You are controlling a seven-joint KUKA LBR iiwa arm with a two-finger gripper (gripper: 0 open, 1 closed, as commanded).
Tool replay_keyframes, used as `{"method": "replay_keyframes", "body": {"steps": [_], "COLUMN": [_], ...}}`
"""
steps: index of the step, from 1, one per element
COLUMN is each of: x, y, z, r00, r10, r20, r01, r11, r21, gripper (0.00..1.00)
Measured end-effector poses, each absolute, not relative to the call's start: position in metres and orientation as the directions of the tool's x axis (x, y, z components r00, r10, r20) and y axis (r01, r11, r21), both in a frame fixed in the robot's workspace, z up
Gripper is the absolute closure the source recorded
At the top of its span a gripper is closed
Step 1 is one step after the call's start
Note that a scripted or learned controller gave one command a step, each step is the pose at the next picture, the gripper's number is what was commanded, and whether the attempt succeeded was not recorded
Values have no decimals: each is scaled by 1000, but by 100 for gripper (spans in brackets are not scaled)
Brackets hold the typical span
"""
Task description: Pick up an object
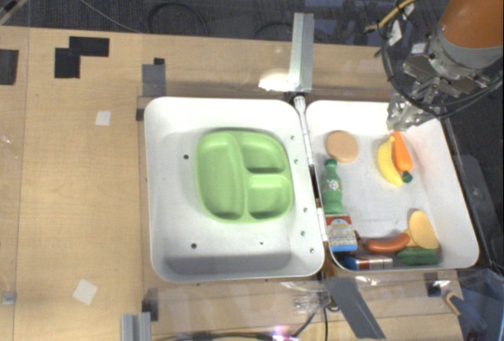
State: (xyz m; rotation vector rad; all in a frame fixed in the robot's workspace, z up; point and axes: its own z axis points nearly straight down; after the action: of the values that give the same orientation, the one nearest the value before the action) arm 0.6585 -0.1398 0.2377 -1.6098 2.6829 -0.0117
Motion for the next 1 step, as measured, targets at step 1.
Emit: {"method": "replay_keyframes", "body": {"steps": [1], "x": [544], "y": [-74], "z": [216], "r00": [-411], "r10": [-912], "r20": [-6], "r01": [-912], "r11": [411], "r21": [-6], "gripper": [100]}}
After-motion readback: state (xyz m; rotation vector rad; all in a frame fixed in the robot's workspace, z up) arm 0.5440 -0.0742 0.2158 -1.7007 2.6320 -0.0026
